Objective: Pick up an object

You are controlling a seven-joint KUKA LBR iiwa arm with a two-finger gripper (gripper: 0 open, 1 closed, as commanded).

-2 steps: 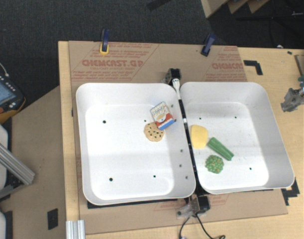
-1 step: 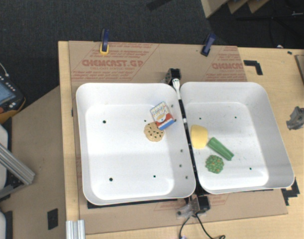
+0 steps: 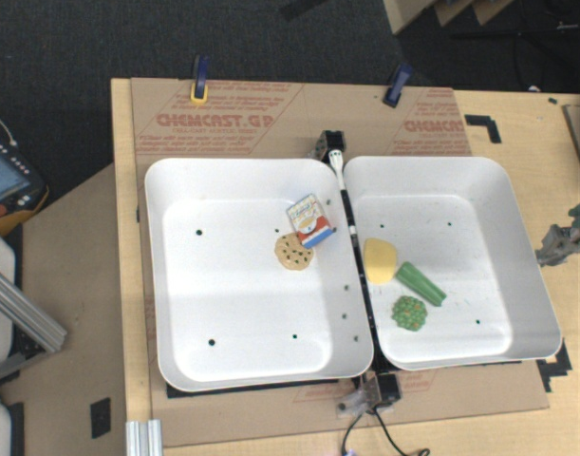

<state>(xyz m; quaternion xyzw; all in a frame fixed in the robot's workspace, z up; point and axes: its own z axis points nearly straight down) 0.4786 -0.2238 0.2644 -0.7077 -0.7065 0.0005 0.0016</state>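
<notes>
While the gripper [image 3: 558,241] sits as a small grey, blurred shape just outside the outer rim of the right bin [image 3: 489,183], nothing appears lifted, so by my reading the pick has not yet begun: approach, grasp and raise are all left to do. Whether the gripper is open or closed I cannot tell at this size, and I see nothing in it. Closest to it, across the bare bin floor, lies a green stick [image 3: 420,284], smooth and elongated, set at a slant. Just beyond that, farther from the gripper, is a rounded yellow piece [image 3: 380,260] that looks like matte plastic. A bumpy green floret [image 3: 409,313] rests near the stick, on the side toward the bin's front rim. Well farther from the gripper, past the seam where the bins meet, the left bin [image 3: 176,283] holds a flat round cookie [image 3: 292,252] with dark specks. Touching or just beside it is a small printed carton [image 3: 308,220], boxy, with blue and red markings. Both bins are shallow, glossy white, with rounded corners. They stand on a brown cardboard sheet [image 3: 271,112] with red lettering.
</notes>
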